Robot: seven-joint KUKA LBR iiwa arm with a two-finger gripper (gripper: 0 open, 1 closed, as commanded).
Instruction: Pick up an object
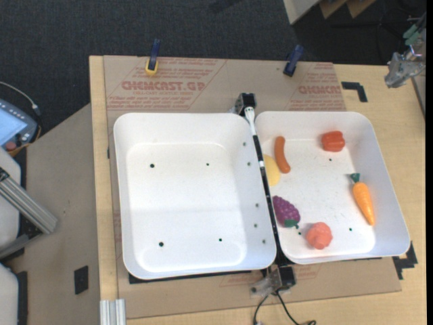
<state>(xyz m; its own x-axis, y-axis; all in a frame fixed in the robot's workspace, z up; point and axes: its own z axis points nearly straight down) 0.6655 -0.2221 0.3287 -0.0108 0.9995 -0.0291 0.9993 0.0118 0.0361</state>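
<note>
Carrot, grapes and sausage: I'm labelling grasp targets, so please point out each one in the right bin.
Carrot (363,202): camera view, middle of its orange body.
Grapes (285,210): camera view, centre of the purple bunch.
Sausage (281,154): camera view, midway along its length.

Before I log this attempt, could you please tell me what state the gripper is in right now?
Gripper: at the far right edge of the view, above the bench beyond the right bin; open or shut cannot be told, and nothing can be seen held.
</note>
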